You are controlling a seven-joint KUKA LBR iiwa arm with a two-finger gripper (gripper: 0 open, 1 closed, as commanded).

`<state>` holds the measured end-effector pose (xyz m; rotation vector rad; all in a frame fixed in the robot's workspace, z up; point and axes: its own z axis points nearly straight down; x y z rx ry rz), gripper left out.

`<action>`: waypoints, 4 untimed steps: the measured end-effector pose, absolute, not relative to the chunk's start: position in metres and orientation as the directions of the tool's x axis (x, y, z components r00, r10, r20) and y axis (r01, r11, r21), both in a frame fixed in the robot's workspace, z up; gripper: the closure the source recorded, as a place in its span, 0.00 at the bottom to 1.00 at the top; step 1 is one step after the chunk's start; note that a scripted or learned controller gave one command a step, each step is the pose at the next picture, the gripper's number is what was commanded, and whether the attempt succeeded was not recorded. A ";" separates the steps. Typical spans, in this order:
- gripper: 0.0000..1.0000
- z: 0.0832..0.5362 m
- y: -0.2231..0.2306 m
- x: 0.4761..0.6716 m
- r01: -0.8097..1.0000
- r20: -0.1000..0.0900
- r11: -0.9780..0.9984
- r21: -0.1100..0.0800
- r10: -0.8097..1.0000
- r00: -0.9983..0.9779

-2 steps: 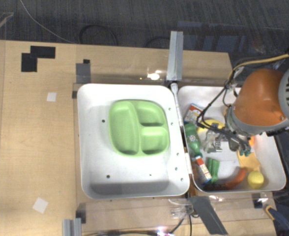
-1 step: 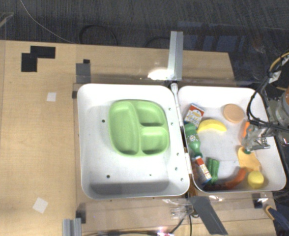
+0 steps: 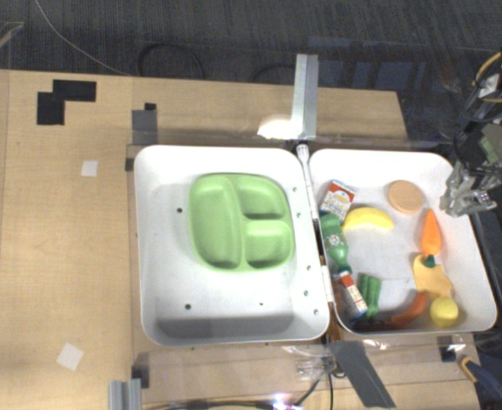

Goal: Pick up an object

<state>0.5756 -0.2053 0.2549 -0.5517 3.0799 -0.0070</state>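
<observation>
The right bin [image 3: 379, 157] holds several toy foods. Among them are a red and white carton [image 3: 337, 199], a banana [image 3: 368, 220], a tan round disc [image 3: 405, 196], a carrot [image 3: 430, 231], a green bottle [image 3: 335, 246], a lemon [image 3: 444, 311] and a red-orange sausage shape [image 3: 411, 308]. My gripper [image 3: 466, 196] hangs over the bin's right rim, just right of the tan disc and above the carrot. Nothing shows in its grasp.
A green divided plate [image 3: 238, 220] lies in the left bin [image 3: 161, 178]. A metal post [image 3: 306, 96] stands behind the wall between the bins. Cables and dark hardware [image 3: 494, 84] crowd the far right, and bare bench lies to the left.
</observation>
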 end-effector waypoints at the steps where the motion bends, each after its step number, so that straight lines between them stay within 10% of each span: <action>1: 1.00 0.091 -0.206 0.556 -0.667 -0.009 0.745 -0.011 -0.667 -0.745; 2: 1.00 0.225 -0.205 0.622 -0.851 -0.007 0.526 -0.015 -0.851 -0.526; 3: 1.00 0.099 -0.205 0.625 -0.948 -0.004 0.317 -0.011 -0.948 -0.317; 4: 1.00 0.226 -0.165 0.650 -0.924 -0.007 0.381 -0.023 -0.925 -0.381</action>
